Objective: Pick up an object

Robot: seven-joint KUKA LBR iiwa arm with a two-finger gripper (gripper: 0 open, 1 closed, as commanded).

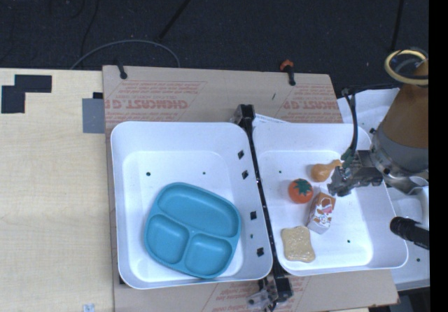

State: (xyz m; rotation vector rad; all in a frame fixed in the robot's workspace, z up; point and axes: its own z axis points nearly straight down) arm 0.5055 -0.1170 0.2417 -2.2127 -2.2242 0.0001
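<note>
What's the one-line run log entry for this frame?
phase: approach | gripper: low in right bin, beside tomato and carton | grasp: unconfirmed | left bin: blue tray

Right bin (378, 251): tomato (301, 191), small carton (322, 213), tan cracker-shaped piece (298, 244) and orange-tan item (323, 171) crowd its middle, bare floor along upper and lower-right margins; left bin (129, 164): blue divided plate (192, 229) occupies lower floor, upper strip open.
</note>
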